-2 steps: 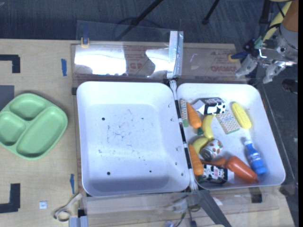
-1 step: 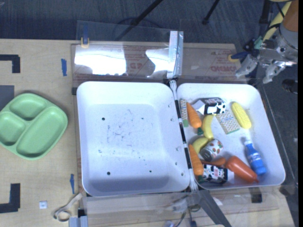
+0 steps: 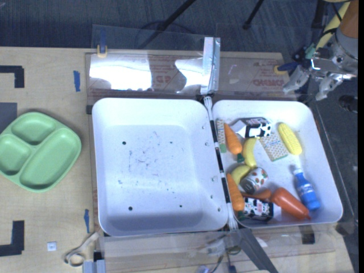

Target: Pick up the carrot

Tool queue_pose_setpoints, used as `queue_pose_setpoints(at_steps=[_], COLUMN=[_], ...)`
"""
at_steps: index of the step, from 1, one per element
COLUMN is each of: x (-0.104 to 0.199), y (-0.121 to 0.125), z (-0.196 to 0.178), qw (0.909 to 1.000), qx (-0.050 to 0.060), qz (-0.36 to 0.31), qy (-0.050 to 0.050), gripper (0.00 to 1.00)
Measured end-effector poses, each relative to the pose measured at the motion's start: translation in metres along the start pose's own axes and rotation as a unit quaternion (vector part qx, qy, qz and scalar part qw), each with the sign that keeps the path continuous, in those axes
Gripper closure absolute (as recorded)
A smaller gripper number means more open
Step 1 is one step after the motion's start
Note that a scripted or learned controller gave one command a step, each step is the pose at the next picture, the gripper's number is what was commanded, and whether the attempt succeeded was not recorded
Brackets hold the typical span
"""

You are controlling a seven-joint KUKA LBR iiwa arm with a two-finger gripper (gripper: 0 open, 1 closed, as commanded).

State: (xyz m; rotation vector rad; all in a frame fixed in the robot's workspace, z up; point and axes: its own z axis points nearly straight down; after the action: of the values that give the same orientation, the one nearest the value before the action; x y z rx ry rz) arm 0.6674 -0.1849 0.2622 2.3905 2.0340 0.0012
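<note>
Several carrots (image 3: 232, 139) crowd right bin (image 3: 325, 147), one against its left wall, beside banana (image 3: 248, 151). We see gripper (image 3: 318, 84) parked beyond bin's far right corner; cannot tell claw's opening, nothing seen held. We judge clutter demands careful descent.

Bright overhead light (slight blur)
</note>
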Motion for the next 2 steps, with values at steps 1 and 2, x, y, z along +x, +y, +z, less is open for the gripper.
queue_pose_setpoints(at_steps=[1, 2], x=[0.0231, 0.0231], y=[-0.0041, -0.004], z=[0.0263, 0.026], qw=[0.9998, 0.9998], qx=[0.002, 0.002], qz=[-0.021, -0.021], qy=[0.001, 0.001], gripper=[0.0, 0.0])
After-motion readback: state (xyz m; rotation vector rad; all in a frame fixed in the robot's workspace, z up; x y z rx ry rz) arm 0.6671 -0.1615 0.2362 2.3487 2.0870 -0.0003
